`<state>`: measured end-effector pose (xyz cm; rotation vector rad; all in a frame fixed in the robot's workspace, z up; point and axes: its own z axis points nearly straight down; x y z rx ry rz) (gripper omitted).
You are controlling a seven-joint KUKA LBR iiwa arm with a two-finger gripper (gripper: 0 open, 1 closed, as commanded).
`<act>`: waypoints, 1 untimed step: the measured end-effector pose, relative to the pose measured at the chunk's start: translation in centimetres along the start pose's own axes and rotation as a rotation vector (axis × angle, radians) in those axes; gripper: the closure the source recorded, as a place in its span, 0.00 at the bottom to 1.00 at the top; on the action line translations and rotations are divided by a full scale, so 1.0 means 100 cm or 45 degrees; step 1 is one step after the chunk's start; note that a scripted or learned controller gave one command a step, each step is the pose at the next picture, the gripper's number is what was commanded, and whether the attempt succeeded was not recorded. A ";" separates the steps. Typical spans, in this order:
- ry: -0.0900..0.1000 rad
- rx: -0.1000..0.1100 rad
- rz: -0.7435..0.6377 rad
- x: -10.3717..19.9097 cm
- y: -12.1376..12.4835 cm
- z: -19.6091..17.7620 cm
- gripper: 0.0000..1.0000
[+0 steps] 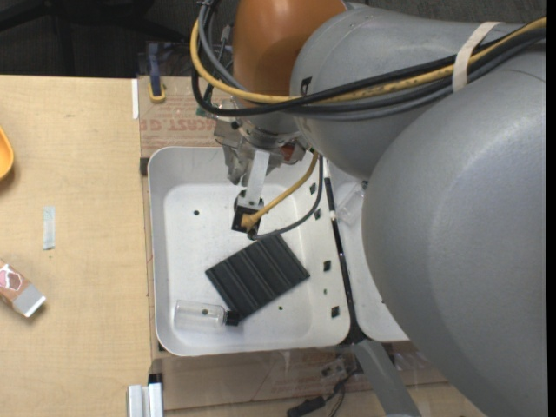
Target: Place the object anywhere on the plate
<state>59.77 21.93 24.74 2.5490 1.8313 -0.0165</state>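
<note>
A dark grey ribbed rectangular plate (258,273) lies at a slant on the floor of the left white bin (165,233), toward its near side. A small clear bottle with a black cap (201,315) lies on its side just beyond the plate's near left corner, by the bin's front wall. My gripper (241,165) hangs over the far middle of this bin, well above and behind the plate, under the orange band of the wrist. Nothing shows between the gripper and the bin floor.
The grey arm covers most of the right bin (382,324). On the wooden bench to the left lie an orange thing (4,155) at the edge, a small grey strip (49,228) and a red-and-white packet (19,290).
</note>
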 end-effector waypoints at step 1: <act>0.008 -0.006 -0.351 0.011 0.007 -0.012 1.00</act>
